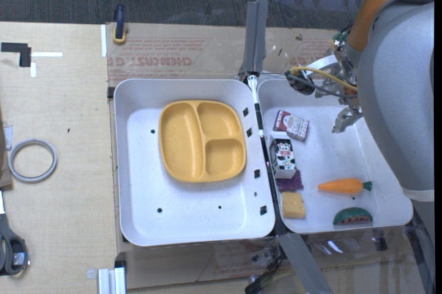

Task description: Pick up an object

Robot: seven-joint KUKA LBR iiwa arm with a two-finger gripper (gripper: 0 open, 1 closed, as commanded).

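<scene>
**Desk:** What are you seeing on the counter (62,99) right now?

**Me:** I am looking down at two shallow white bins sitting side by side. The left bin (138,217) is carrying a yellow plastic plate with three compartments (202,141), lying flat near its middle.

**Desk:** And the right bin (387,213)?

**Me:** It is holding the small things. A red and white printed carton (291,124) is lying near the top. Below it, a small black and white box (283,156) is sitting against the divider, and a purple flat piece (291,181) is lying just beneath and touching it. A pale yellow block (293,205) is resting under that. An orange toy carrot with a green tip (343,185) is lying to the right, and a green and red watermelon slice (353,217) is sitting near the bottom rim.

**Desk:** Where is the arm?

**Me:** The grey arm with its orange band (407,79) is reaching over the right bin's far side. The pincer (343,121) is hanging above the bin's upper right part, apart from every object. I cannot tell whether it is wide or narrow, and I am seeing nothing in it
</scene>
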